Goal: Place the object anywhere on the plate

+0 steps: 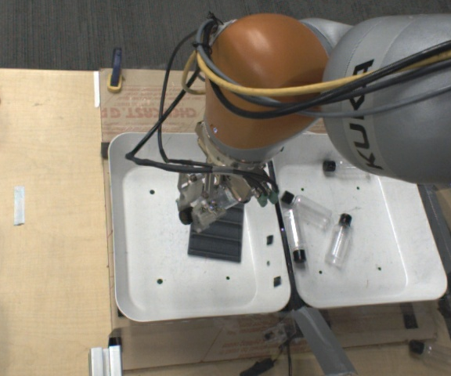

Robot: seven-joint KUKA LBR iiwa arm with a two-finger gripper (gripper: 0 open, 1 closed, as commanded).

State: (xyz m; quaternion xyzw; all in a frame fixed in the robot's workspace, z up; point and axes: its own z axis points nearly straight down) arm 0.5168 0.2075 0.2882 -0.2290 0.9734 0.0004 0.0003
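Metal claw: the gripper (203,210) hangs over the left bin (143,288), right above the top edge of a dark ribbed block
Claw state: cannot tell; its tip is a tangle of metal parts and cables seen from above
Dark ribbed block (217,238): flat on the left bin's floor, near the middle, just below and partly under the claw; whether they touch is unclear
Arm (304,77): grey with a large orange section, reaching in from the right and covering the upper middle of both bins
Cables (171,108): black and yellow, looping from the orange section down to the claw
Right bin (382,284): touching the left bin along their shared edge
Clear tubes: one long tube with black ends (294,229) lies beside the shared edge; another (339,238) lies near it to the right, tilted
Small black cap (330,165): near the right bin's top edge
Bench (45,233): pale wood on the left
Cardboard (151,104): behind the bins
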